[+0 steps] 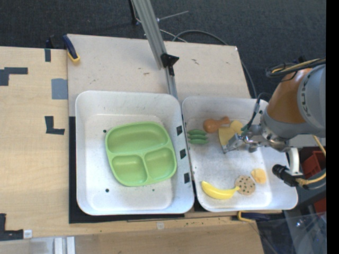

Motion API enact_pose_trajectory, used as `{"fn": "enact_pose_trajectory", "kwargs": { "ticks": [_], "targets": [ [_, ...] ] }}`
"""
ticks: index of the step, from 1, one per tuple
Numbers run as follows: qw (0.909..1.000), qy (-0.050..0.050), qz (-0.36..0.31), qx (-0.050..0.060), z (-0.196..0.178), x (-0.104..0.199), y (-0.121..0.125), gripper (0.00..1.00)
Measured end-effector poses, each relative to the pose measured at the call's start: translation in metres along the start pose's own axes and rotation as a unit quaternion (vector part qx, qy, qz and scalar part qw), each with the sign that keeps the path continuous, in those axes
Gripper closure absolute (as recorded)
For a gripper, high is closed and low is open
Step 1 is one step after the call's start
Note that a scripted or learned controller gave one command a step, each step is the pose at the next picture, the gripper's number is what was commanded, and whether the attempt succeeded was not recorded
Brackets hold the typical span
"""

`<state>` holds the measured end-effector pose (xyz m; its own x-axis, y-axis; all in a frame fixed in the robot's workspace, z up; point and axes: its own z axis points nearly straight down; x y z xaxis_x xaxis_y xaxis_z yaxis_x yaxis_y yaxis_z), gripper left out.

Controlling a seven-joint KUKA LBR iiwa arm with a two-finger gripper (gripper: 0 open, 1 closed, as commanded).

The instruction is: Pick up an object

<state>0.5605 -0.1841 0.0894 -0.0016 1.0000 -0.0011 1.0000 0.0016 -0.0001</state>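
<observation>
Camera view puts the likeliest target, a pale yellow wedge-shaped toy cheese [229, 135], near the middle of the right shallow white bin [212, 108], with the hand [237, 143] low at the wedge's 4 o'clock edge, touching or just beside it. Whether its fingers are spread or clenched I cannot tell, and nothing shows plainly between them, so no grasp can be claimed. By this reading the approach is done and the closing and lifting are left.

At the wedge's 11 o'clock lies an orange-brown toy drumstick [215, 124], touching it or nearly so. At 9 o'clock sits a green toy pea pod [197, 137]. Toward 6 o'clock lie a yellow toy banana [217, 191], a round speckled brown cookie [244, 184] and, at about 5 o'clock, a small orange-yellow lump [259, 175]. All rest on the bin floor.

The left shallow white bin [85, 142] holds a green three-compartment plastic plate [141, 153]. Both bins sit on the bench [32, 142].
</observation>
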Motion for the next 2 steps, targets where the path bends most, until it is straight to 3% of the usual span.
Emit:
{"fn": "enact_pose_trajectory", "kwargs": {
  "ticks": [1,2],
  "targets": [
    [1.0,0.0,0.0,0.0,-0.01,0.0,0.0,1.0],
    [1.0,0.0,0.001,-0.001,-0.055,-0.007,-0.002,1.0]
  ]
}}
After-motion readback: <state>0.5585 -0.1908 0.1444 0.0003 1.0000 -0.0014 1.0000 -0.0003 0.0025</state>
